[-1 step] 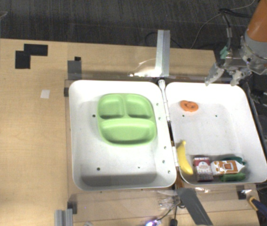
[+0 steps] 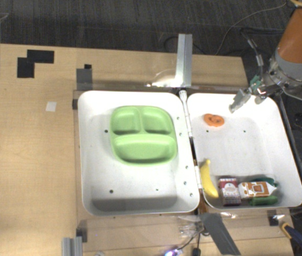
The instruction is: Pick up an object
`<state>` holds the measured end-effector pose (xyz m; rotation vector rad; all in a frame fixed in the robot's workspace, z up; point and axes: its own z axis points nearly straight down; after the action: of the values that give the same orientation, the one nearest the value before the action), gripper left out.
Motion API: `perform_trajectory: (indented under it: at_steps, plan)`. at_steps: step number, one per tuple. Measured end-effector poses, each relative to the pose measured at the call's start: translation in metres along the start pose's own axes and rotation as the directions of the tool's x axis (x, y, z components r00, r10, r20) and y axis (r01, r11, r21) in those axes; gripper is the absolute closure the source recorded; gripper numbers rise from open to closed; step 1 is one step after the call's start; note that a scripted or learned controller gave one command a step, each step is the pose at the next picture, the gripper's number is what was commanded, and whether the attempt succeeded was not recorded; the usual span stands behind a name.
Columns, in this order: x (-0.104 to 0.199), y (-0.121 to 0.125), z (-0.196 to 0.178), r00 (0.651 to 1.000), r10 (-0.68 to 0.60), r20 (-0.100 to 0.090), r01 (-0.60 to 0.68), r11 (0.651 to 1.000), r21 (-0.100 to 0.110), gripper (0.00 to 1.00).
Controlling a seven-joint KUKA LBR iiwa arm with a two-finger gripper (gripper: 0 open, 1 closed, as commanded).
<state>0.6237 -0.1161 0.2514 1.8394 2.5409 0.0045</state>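
Bench: two shallow white bins are seen side by side on a pale wooden top, a metal post standing at the far end of the seam between them.
Left bin [image 2: 95, 191]: a green plate [image 2: 143, 134] with three compartments is held here, lying flat near the middle; nothing is seen on it.
Right bin [image 2: 246, 148]: a small orange disc [image 2: 213, 120] lies at the far left part of the floor; a banana [image 2: 207, 179] lies along the left wall near the front corner; a dark packet [image 2: 229, 191], a brown and white carton [image 2: 254, 188] and a green piece [image 2: 262, 200] are crowded together along the front wall, just beside the banana.
Arm [image 2: 300, 41]: it is seen entering at the upper right, its orange band above the grey wrist.
Gripper [image 2: 241, 101]: it is poised over the far edge of the right bin, tilted down to the left – near the orange disc but apart from it; whether it is open or closed cannot be told; nothing is seen held in it.
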Motion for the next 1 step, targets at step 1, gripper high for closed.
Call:
perform_trajectory:
  at_steps: [1]
  plan:
    - [0.0112, 0.0314, 0.1139, 0.992, 0.128, -0.001, -0.128, 0.992, 0.001, 0.0]
